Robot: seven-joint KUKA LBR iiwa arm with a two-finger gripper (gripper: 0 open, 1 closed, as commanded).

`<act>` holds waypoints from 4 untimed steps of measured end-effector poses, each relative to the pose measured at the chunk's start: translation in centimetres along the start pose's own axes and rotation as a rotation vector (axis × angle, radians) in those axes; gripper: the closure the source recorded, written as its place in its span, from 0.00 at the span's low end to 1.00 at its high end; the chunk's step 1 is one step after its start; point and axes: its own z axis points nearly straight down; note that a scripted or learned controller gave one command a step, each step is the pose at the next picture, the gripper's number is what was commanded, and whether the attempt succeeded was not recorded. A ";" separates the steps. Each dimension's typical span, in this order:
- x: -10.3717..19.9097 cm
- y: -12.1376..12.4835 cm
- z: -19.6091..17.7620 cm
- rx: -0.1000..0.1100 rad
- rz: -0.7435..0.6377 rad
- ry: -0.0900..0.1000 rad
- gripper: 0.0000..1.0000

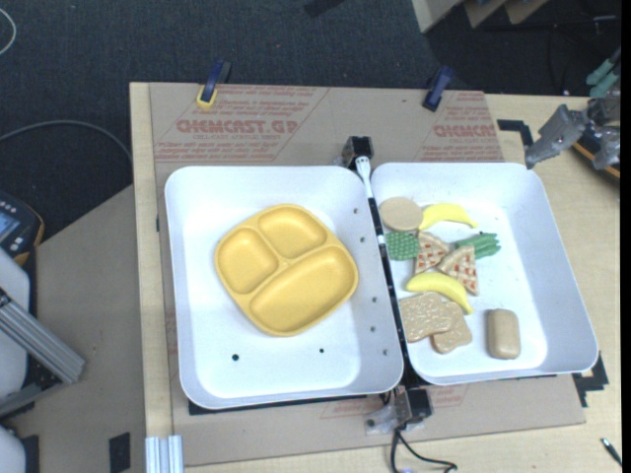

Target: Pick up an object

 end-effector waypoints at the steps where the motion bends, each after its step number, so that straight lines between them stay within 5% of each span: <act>1: 0.0 0.0 -0.3 0.012 0.001 -0.001 1.00; 2: 1.7 -4.4 11.5 0.031 0.003 0.005 1.00; 3: 4.6 4.3 24.2 0.030 -0.001 0.005 1.00; 4: 11.5 1.5 25.9 0.025 -0.004 0.007 1.00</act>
